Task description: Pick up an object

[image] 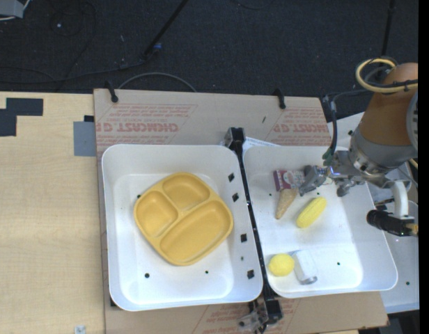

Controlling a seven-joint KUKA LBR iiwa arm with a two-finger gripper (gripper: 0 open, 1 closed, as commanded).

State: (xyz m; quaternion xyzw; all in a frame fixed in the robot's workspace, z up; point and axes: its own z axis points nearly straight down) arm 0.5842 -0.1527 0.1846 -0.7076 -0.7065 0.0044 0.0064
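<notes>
Gripper point(313, 180) low in right bin point(354, 256), beside yellow lemon-like object point(310, 212).

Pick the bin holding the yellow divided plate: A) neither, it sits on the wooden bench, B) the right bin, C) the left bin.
C: the yellow divided plate lies flat in the left bin, while the right bin holds the yellow ball and other small items.

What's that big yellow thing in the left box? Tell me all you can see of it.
The yellow tray looks like a moulded plastic meal plate with rounded corners and three sunken compartments: two smaller ones on its upper side, one larger on its lower right. It lies flat, turned at an angle, near the middle of the left white bin, resting on the bin floor. Nothing else touches it.
</notes>
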